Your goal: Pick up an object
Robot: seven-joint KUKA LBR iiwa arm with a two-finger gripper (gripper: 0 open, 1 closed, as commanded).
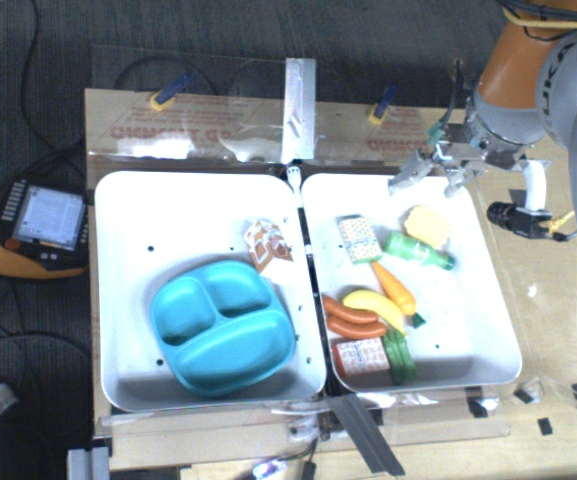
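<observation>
A: Checking the tool (433, 178) first. Hanging where?

B: Hanging over the far rim of the right bin (468, 313), toward its right corner, at the end of the arm (518, 68) reaching in from the right.

A: Clamping on anything?

B: Clamping on nothing. Standing spread apart at the fingers (408, 176), with only pale bin rim showing between.

A: Looking for things to pick, then. Lying where?

B: Mostly crowding the right bin. Nearest the tool, sitting just below it: a yellow block (426, 225), touching a green bottle (420, 250) lying on its side. Resting left of those, a small patterned packet (357, 238).

A: And toward the near side?

B: Lying slantwise mid-bin, a carrot (394, 286). Overlapping just below it, a banana (374, 307) and a pair of sausages (352, 320). Sitting against the near wall, a red box (359, 356) with a cucumber (399, 355) touching its right side.

A: Turning to the left bin (138, 228)?

B: Holding a blue divided plate (224, 325), taking up much of the near half, and a brown-and-white packet (267, 243) near the dividing wall, just beyond the plate.

A: Sitting on what, both bins?

B: Sitting side by side on the tabletop (543, 298), walls touching down the middle.
</observation>
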